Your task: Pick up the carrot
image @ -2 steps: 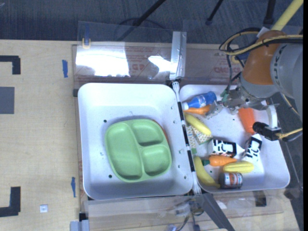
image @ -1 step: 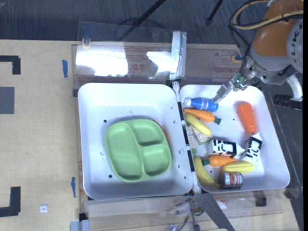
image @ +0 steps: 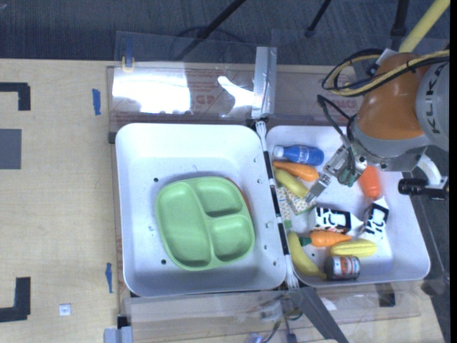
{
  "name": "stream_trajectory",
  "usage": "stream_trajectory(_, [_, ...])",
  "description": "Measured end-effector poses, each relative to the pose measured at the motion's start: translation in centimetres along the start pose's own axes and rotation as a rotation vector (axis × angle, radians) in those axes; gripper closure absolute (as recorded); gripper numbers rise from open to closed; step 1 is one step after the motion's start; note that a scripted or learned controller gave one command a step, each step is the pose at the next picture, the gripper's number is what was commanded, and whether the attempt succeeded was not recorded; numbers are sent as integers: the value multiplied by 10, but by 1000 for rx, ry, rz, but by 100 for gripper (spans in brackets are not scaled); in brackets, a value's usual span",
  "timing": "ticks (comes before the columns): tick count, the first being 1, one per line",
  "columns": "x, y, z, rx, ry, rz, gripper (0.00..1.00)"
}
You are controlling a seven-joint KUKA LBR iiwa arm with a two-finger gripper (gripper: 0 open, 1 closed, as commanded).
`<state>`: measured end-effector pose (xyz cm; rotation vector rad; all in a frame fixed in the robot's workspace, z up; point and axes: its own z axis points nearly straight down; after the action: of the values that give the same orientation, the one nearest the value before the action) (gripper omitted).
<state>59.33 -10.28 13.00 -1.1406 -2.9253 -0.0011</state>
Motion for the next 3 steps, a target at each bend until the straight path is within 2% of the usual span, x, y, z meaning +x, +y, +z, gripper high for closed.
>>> stream_trajectory(1, [-71,-50,-54,-3,-8,-566,0])
stream_trajectory(2, [-35,25,-28,-2,-3,-673,0])
stream_trajectory(3, [-18,53,-77,-3,-7,-723,0])
